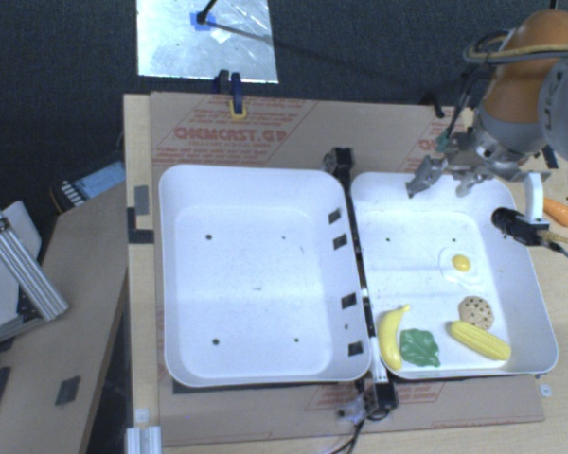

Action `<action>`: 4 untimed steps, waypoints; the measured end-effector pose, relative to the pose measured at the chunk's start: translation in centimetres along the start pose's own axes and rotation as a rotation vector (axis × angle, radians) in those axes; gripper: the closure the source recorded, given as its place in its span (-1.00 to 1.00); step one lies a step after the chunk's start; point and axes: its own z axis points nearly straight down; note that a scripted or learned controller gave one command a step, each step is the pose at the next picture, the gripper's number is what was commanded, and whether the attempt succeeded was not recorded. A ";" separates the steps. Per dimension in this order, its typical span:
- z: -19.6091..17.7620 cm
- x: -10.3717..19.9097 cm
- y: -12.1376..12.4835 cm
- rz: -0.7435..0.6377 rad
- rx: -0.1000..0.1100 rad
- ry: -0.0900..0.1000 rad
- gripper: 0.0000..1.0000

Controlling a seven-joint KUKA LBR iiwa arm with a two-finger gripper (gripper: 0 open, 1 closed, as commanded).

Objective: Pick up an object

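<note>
Two shallow white plastic bins sit side by side on a brown cardboard sheet [265,121] printed with red lettering, which covers a pale wooden bench [95,282]. The left bin [185,253] has only a few small dark dots on its floor. The right bin [398,253] holds five toy foods, all gathered toward its near right part: a fried egg with a yellow yolk [460,264], a round tan cookie with dark chips [475,311], a yellow ear of corn [480,340], a yellow curved banana [391,336] by the near left wall, and a green leafy piece [420,347] just beside the banana. A row of black clips [343,242] runs along the seam between the bins.

The grey arm with its orange band [540,36] reaches in from the right, and the two-finger gripper [445,180] hangs over the far edge of the right bin, well apart from the foods. Its metal fingers [422,180] stand spread apart with nothing between them.

Beyond the bench lies dark carpet [57,64], with a shiny silver square sheet [208,26] on it at the far side. A yellow and blue clamp [235,97] grips the far edge of the cardboard. At the left, a blue object [95,183] and a silver aluminium rail [19,263] lie near the bench.
</note>
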 end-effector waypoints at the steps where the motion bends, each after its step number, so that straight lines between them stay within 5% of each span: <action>1: -11.5 6.0 1.0 -0.008 -0.013 0.000 -1.00; 2: -20.0 11.8 -3.6 -0.008 -0.007 0.003 -1.00; 3: -29.8 19.8 -5.6 -0.011 -0.011 0.004 -1.00; 4: -35.0 20.9 -11.7 -0.004 -0.005 0.003 -1.00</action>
